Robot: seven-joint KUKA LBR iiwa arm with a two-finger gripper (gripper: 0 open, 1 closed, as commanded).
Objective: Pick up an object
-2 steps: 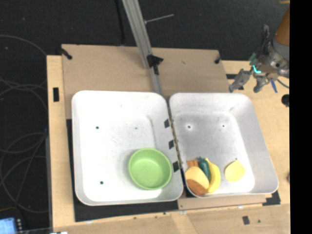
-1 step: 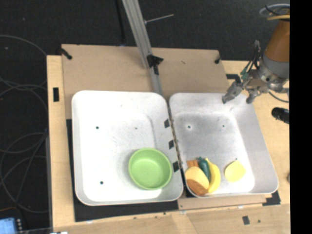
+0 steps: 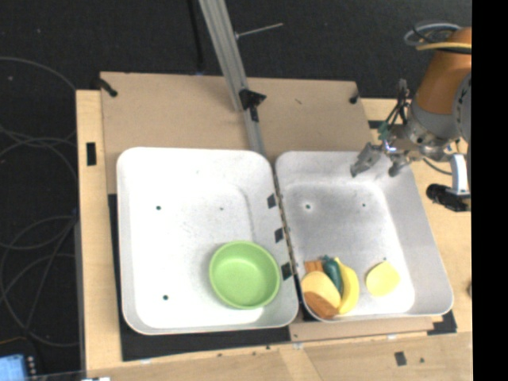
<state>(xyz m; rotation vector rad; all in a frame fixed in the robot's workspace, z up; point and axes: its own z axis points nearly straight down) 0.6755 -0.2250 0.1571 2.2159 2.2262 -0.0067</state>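
While the arm [image 3: 441,86] reaches in from the right, grey with its orange band plain to see, the gripper [image 3: 379,162] hangs over the far right corner of the right bin [image 3: 333,205]. Its two fingers [image 3: 363,163] are spread apart, with a clear gap between them and nothing in that gap. They point down and toward the bin's back wall, above bare white floor.

Down at the near edge of that same bin sit the candidates for picking. A yellow lemon-like piece [image 3: 382,279] lies alone near the front right corner. Just to its left, tucked into the front left corner, a cluster of toy food [image 3: 329,286] is bunched together: an orange-brown rounded piece at the front, a yellow curved piece beside it, and a dark green bit on top. These pieces touch one another, and exactly how they overlap is hard to make out. The cluster and the yellow piece are near each other but apart, and both are well away from the gripper, which is at the opposite end of the bin.

Over in the left bin [image 3: 175,197], a green bowl [image 3: 244,274] sits upright near the front right corner, close to the divider between the two bins. A slanted metal pole [image 3: 226,46] rises from behind the bins, and the bench [image 3: 190,101] shows tan around them.
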